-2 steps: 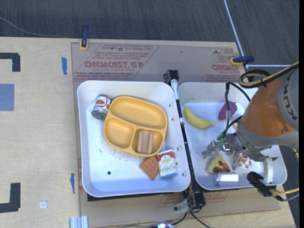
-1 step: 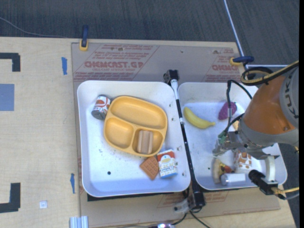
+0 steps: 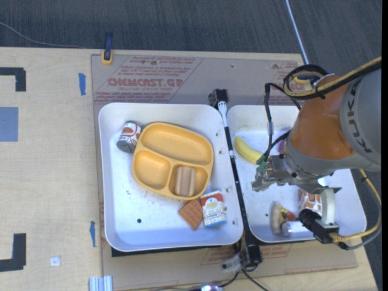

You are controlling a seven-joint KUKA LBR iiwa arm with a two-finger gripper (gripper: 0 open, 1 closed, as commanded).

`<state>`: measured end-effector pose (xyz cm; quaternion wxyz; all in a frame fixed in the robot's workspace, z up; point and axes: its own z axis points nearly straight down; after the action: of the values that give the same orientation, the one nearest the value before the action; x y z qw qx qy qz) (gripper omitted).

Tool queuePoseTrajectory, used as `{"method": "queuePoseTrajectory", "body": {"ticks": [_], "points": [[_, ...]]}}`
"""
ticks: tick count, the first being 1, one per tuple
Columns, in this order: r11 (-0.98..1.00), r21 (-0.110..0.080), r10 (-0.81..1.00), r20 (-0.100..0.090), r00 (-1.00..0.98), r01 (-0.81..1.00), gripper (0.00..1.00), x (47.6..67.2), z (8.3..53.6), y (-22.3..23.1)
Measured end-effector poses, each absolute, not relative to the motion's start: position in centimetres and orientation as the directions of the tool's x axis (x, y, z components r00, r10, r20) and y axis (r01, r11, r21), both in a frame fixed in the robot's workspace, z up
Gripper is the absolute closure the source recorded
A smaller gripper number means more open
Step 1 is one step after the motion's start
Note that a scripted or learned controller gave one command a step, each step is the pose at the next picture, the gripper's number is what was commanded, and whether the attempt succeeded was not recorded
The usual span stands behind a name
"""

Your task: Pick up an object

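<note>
My gripper (image 3: 262, 178) hangs low over the right bin (image 3: 260, 228), near its left side, with the grey and orange arm covering much of that bin. A yellow banana (image 3: 245, 150) lies just above and left of the gripper, close to it. A small tan and white object (image 3: 280, 217) rests in the same bin, below and to the right of the gripper. Nothing shows between the gripper's tips.
The left bin (image 3: 121, 214) holds a yellow divided plate (image 3: 159, 133) with a tan block (image 3: 185, 180) in one compartment. A small can (image 3: 128, 136) lies at the plate's upper left. A brown waffle piece (image 3: 191, 213) and a small carton (image 3: 213, 208) lie below the plate.
</note>
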<state>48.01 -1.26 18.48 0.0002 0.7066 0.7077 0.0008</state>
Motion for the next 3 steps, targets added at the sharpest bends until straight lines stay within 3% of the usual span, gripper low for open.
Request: {"method": "queuePoseTrajectory", "body": {"ticks": [1, 2, 3], "points": [[0.001, 0.001, 1.0, 0.0, -0.001, 1.0, 0.0, 48.0, 18.5, -1.3], [0.001, 0.001, 1.0, 0.0, -0.001, 1.0, 0.0, 48.0, 18.5, -1.3], [0.001, 0.001, 1.0, 0.0, -0.001, 1.0, 0.0, 48.0, 9.3, -8.5]]}}
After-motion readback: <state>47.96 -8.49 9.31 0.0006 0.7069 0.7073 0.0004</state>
